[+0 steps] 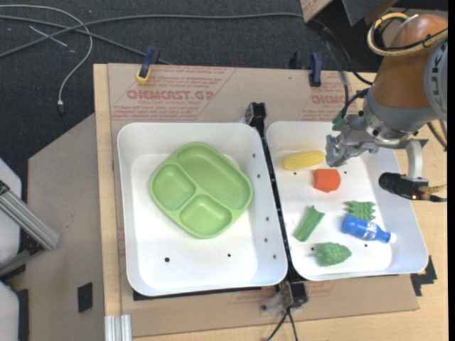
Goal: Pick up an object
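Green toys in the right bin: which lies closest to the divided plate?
The long green pea pod, slanted near the right bin's left side; the leafy piece and broccoli lie farther right.

Grey arm [398,84] from the right, gripper [341,151] pointing down.

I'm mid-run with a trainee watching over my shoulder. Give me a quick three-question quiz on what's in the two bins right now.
1. True or false: the green divided plate lies in the same bin as the yellow corn.
2. Which object lies nearest the gripper? A) blue bottle B) orange block C) broccoli
3. Fill in: the right bin holds ___ objects.

Key:
1. False. The plate is alone in the left bin; the corn is in the right one.
2. B. The block sits just below the gripper.
3. Six: corn, orange block, green pod, leafy green piece, blue bottle, broccoli.
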`<state>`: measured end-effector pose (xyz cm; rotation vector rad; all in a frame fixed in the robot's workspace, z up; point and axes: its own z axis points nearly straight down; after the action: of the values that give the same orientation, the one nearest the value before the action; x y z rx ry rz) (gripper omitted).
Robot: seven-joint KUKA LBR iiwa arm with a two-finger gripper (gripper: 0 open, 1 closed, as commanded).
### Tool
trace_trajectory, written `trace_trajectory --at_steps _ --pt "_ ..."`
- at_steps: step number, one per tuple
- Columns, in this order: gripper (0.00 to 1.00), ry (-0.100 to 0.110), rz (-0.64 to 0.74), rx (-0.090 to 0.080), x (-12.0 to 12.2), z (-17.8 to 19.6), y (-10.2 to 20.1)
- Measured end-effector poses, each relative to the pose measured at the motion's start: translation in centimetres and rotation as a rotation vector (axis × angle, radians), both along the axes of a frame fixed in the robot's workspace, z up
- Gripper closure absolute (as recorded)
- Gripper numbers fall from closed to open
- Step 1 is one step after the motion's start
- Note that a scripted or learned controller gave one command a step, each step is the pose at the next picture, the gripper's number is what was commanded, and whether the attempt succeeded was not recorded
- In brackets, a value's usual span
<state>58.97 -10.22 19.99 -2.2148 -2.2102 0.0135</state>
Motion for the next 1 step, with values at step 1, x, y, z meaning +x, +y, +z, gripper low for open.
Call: trace_trajectory --at_steps 1 --pt "0.0 -0.013 0.002 -0.001 0.3 0.71 0.01"
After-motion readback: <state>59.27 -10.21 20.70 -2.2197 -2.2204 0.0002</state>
